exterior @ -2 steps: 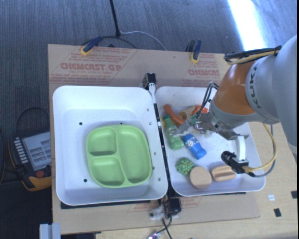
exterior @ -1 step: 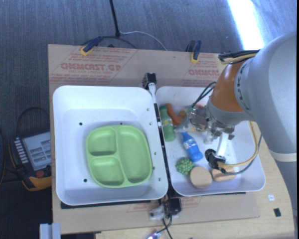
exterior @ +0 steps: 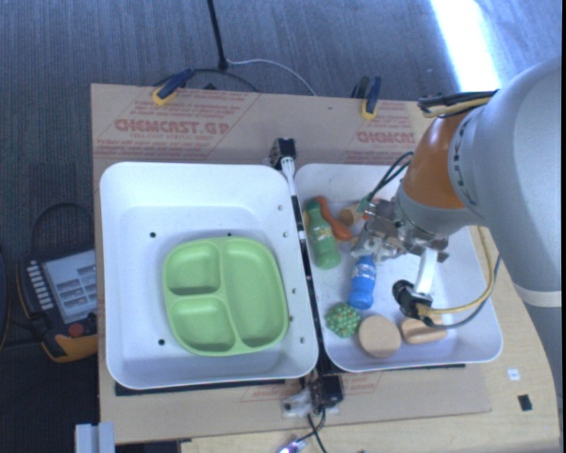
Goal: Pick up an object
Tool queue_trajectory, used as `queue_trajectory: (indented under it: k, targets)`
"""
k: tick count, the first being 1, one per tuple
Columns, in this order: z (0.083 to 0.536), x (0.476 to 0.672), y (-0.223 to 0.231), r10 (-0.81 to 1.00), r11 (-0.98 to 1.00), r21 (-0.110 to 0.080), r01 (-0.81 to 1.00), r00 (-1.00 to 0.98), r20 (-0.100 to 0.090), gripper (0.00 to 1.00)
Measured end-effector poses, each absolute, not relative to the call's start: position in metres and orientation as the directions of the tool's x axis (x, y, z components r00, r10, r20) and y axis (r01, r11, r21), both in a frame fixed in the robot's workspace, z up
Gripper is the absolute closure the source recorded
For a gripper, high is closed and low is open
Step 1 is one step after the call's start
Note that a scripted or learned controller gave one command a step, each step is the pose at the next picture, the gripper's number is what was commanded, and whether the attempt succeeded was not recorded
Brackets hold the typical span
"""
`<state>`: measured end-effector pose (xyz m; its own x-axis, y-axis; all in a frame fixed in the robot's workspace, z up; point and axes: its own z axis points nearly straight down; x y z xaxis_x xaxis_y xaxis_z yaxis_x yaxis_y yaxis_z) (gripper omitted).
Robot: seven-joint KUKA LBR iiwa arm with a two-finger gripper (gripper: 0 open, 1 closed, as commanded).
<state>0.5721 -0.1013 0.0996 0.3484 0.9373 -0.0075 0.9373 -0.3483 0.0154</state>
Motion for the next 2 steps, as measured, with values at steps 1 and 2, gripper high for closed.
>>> queue_trajectory:
  k: [1, 2]
  targets:
    - [0.091, 0.517, -0.106, 0.999, 0.035, 0.021, 0.999, -0.034, -0.007, 1.0]
    - [0.184, 0.484, -0.063, 0.993, -0.115, -0.001, 0.993, 0.115, 0.0, 1.0]
